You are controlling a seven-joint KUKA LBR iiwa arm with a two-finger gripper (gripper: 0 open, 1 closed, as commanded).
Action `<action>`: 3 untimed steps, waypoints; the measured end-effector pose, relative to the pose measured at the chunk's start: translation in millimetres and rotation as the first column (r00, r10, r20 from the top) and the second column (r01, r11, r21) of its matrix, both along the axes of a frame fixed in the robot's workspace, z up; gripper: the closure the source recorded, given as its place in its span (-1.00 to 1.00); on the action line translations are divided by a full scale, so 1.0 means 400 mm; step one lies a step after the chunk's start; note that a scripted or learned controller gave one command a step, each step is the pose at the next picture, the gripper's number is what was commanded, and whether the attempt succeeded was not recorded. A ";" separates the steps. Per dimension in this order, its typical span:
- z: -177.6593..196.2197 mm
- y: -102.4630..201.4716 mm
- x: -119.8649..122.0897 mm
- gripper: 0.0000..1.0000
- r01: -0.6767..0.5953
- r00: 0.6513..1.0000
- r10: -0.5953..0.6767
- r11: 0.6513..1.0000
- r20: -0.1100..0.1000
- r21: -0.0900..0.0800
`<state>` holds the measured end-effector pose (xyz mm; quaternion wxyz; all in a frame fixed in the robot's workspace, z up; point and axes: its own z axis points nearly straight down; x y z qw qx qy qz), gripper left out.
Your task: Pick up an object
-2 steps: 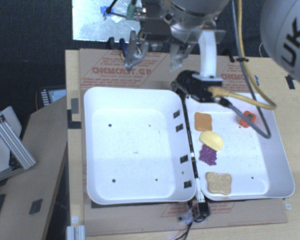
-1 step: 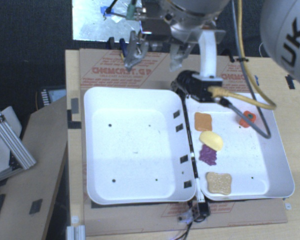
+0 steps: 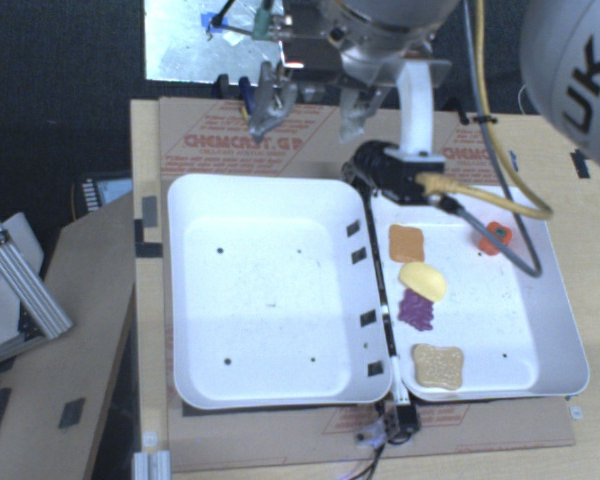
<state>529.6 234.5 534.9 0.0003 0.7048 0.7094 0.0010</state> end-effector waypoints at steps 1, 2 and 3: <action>0.000 0.000 0.000 -1.00 0.000 1.000 0.000 1.000 0.000 0.000; 0.000 0.000 0.000 -1.00 0.000 1.000 0.000 1.000 0.000 0.000; 0.000 0.000 0.000 -1.00 0.000 1.000 0.000 1.000 0.000 0.000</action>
